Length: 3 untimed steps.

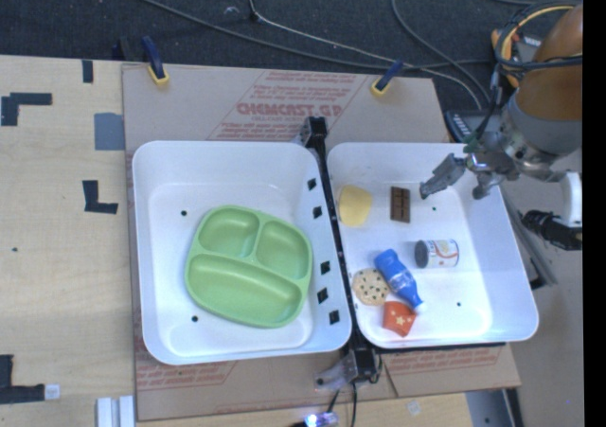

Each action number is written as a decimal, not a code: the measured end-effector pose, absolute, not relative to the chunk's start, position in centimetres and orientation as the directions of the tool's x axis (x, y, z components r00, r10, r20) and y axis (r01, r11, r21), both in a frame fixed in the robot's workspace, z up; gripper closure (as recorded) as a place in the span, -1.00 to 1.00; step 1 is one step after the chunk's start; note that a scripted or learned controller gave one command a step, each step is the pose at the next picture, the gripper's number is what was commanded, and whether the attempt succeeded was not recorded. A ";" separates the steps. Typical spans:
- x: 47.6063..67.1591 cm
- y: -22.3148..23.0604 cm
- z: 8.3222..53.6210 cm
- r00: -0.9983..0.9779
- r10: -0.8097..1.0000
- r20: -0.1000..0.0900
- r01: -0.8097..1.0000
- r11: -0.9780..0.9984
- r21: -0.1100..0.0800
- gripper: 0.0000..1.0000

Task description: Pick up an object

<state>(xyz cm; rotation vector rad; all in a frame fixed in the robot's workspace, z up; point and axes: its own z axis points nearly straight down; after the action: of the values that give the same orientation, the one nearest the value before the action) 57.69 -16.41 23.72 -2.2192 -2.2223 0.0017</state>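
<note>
The right bin (502, 321) holds several small objects. A yellow wedge (355, 205) lies next to a brown chocolate bar (401, 204) in the far half. Nearer the front are a small white can (436, 253) on its side, a blue bottle (397, 276), a round cookie (369, 287) and a red piece (399, 319). My gripper (457, 186) hangs over the bin's far right part, to the right of the chocolate bar. It is open with nothing between its fingers.
A green divided plate (250, 264) lies in the left bin (151, 226). A black divider (327, 226) runs between the two bins. Cables cross the dark floor behind the bench.
</note>
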 end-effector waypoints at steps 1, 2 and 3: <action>58.1 -16.1 19.2 -0.002 1.000 0.000 1.000 0.002 -0.005 -1.00; 57.5 -15.1 13.6 -0.001 1.000 0.001 1.000 0.001 -0.007 -1.00; 57.6 -15.0 8.3 -0.002 1.000 -0.002 1.000 0.002 0.000 -1.00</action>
<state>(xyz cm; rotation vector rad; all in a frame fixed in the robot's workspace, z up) 57.55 -15.03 8.34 -2.2203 -2.2248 0.0022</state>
